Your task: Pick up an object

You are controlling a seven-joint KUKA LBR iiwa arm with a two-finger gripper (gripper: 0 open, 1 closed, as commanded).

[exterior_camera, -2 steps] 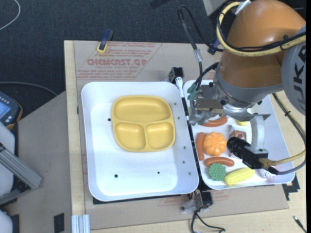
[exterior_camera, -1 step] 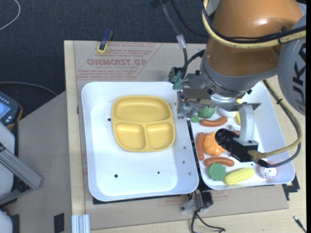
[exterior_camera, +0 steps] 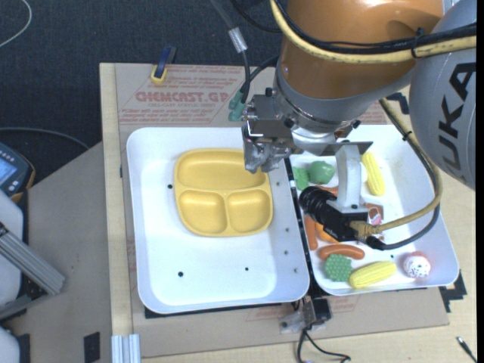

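At left bin centre: yellow divided plate, flat on bin floor. Gripper low over plate's upper right rim, near wall between bins; fingers' state cannot tell, nothing seen held. Right bin: corn cob upper right, second corn cob at front, green toy, broccoli, carrot, sausage, white-red ball. Both bins on table.

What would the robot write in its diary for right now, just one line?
gripper: over right rim of yellow divided plate | left bin: plate | right bin: corn cobs, broccoli, other toy food | nothing seen held
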